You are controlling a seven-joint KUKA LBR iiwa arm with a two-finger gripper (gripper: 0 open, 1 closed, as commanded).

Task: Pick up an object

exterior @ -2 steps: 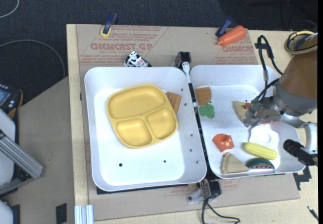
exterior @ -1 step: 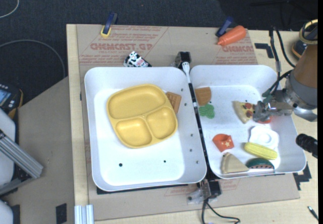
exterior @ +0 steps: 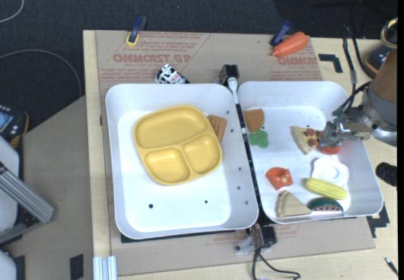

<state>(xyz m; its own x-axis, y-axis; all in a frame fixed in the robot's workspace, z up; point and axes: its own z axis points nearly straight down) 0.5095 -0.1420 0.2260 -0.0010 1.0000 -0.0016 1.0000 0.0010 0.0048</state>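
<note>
Bench, two white bins. Left bin (exterior: 120, 165): yellow tray (exterior: 178, 144), brown wedge (exterior: 218, 125) at its 3 o'clock. Right bin (exterior: 363, 171): pizza slice (exterior: 306, 139), broccoli (exterior: 258, 139), corn (exterior: 326, 188), red cup (exterior: 279, 178), watermelon (exterior: 325, 206). Gripper (exterior: 329, 138) at pizza's 3 o'clock, touching; grip state cannot be told.

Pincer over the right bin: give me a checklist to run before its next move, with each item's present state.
1. Pincer is inside the right bin: ok.
2. A target lies close: the pizza slice sits just beside it: ok.
3. Something is held between the fingers: cannot tell; a red piece sits at the tip.
4. Neighbours stand apart from the pizza slice: the fried egg lies close below: not ok.
5. The corn cob, red cup and green piece are out of the path: ok.
</note>
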